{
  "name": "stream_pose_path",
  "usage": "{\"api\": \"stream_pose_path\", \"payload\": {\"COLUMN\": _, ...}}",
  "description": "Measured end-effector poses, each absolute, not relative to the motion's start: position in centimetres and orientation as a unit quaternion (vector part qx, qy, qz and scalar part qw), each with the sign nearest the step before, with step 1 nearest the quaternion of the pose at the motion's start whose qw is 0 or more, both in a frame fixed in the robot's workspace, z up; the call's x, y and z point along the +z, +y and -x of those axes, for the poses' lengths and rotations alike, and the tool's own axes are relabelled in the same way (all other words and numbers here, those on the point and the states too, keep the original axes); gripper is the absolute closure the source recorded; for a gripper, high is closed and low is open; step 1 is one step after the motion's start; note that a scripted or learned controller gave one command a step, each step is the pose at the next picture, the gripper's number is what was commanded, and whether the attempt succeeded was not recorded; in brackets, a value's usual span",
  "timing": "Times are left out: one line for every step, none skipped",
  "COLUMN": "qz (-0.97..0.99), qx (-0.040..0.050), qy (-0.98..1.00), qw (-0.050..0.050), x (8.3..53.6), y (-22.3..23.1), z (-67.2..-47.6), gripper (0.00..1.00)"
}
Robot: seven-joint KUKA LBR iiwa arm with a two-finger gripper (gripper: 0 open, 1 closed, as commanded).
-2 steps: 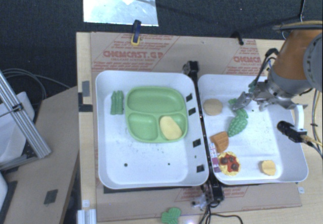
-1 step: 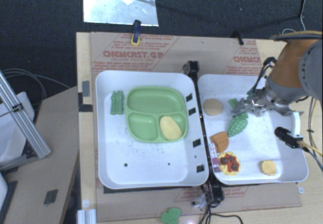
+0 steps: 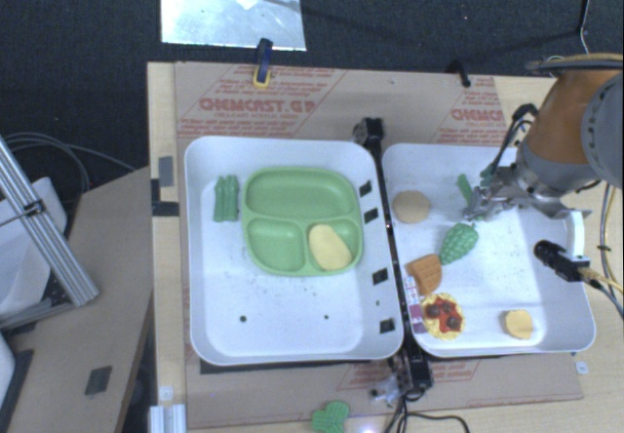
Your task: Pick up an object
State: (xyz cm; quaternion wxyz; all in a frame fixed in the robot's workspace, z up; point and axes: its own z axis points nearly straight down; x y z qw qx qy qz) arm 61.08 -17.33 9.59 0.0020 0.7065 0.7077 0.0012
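Your tool (image 3: pixel 480 207) hangs low over the far part of the right bin (image 3: pixel 575 329), just beside the green bumpy toy (image 3: pixel 458 243), with a small green piece (image 3: pixel 465 189) on its far-left side. Whether its tips are spread or pinched you cannot tell from this slant; nothing shows between them, so treat it as holding nothing. The green bumpy toy looks the likeliest target, lying near the bin's middle, apart from the tan round piece (image 3: pixel 411 206) and the orange wedge (image 3: pixel 425 273). To do this well, centre over the toy's thick body rather than its narrow far tip, straddle it across the short side, and descend fully before closing. Watch the rounded, knobbly surface: it may squirt out sideways, so close slowly and lift straight up.
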Motion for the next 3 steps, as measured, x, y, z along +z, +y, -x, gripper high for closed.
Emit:
{"api": "stream_pose_path", "payload": {"qz": -0.704, "qx": 0.0052, "qy": 0.710, "qw": 0.005, "x": 19.9, "y": -11.8, "z": -65.1, "gripper": 1.00}}
{"api": "stream_pose_path", "payload": {"qz": -0.706, "qx": 0.0009, "qy": 0.708, "qw": 0.001, "x": 19.3, "y": -12.1, "z": -64.7, "gripper": 0.00}}
{"api": "stream_pose_path", "payload": {"qz": -0.707, "qx": -0.0011, "qy": 0.707, "qw": -0.001, "x": 8.0, "y": -15.9, "z": -64.4, "gripper": 0.00}}
